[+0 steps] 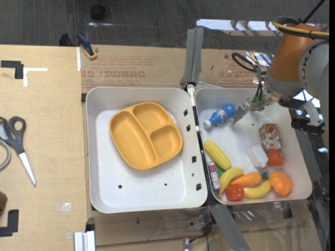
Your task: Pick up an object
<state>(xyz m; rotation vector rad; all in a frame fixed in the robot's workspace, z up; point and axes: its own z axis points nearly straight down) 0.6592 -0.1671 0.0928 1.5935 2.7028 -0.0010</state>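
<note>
The toy food lies nearest, heaped along the near wall of the right bin point(302, 156): a tomato point(235, 193), a carrot point(246, 179) across two bananas point(244, 183), and an orange point(280, 183) at the right end. Just beyond them a corn cob point(216, 154) lies by the left wall, with a white block point(257, 156), a small red piece point(275, 158) and a carton point(269, 136) to the right. Farther back a blue bottle point(221, 114) lies on its side, cap to the left. The gripper point(242, 112) hangs low just right of the bottle, holding nothing; whether its fingers are wide or narrow I cannot tell. In the left bin point(94, 156) sits a yellow plate point(145, 135). Scissors point(19, 148) lie on the bench point(36, 192) at far left.
</note>
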